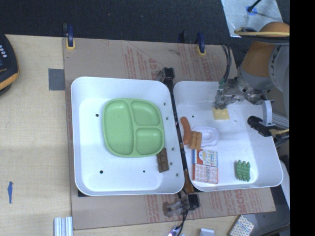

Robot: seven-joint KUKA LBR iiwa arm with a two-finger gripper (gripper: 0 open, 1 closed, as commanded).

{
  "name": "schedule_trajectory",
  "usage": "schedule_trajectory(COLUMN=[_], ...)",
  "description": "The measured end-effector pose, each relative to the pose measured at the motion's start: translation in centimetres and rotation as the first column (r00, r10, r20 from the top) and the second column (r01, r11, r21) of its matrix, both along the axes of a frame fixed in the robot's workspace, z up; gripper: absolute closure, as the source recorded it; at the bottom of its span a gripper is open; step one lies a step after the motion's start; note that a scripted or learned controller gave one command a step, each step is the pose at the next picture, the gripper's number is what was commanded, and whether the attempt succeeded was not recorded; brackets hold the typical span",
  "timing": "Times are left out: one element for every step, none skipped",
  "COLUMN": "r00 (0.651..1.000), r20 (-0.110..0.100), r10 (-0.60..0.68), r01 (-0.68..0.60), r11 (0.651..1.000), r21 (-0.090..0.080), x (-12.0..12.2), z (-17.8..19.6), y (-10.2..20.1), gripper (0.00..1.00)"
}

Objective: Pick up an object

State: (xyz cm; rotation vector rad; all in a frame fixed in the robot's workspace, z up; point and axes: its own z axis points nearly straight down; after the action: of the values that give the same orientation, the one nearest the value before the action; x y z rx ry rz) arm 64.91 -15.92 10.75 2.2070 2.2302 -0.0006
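Overhead, the camera view takes in two shallow white bins set side by side on a brown cardboard sheet (pixel 147 58) laid over a pale wooden bench. The left bin (pixel 83 171) holds a light green divided plate (pixel 133 127) with three compartments, lying flat near the bin's middle. Just near and to the right of the plate, a small dark brown block (pixel 162 160) lies on the bin floor close to the wall shared with the other bin.

The right bin (pixel 268 173) holds several small things. A pale yellow square piece (pixel 221 113) lies toward the far side of the bin. The gripper (pixel 224 100) is lowered just above and beyond that piece, its metal tip almost at the piece's far edge; whether it touches the piece, and how the tip is set, cannot be told from this slanted view. The grey arm with its orange band (pixel 263 31) comes in from the right.

Nearer the dividing wall, an orange sausage-shaped toy (pixel 185 130) lies lengthwise, with a tan waffle-like piece (pixel 196 139) touching its right side. A clear plastic cup-like item (pixel 209 134) sits just right of that. Nearer still lies a flat printed card or packet (pixel 206 166) in white, red and orange. A small green ridged object (pixel 242 170) rests well to its right, by the near right corner.

Blue clamps (pixel 69 35) pin the cardboard's far edge.
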Motion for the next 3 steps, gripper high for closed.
schedule_trajectory(r00=[1.0, 1.0, 1.0], r20=[-0.003, -0.008, -0.003], r10=[0.0, -0.006, -0.003], r01=[0.0, 0.006, 0.003], r11=[1.0, 1.0, 1.0], r21=[0.0, 0.002, 0.001], x=[-0.1, -0.6, -0.3], z=[-0.1, -1.5, -0.1], y=[0.0, -0.4, -0.4], gripper=[0.0, 0.0, 1.0])
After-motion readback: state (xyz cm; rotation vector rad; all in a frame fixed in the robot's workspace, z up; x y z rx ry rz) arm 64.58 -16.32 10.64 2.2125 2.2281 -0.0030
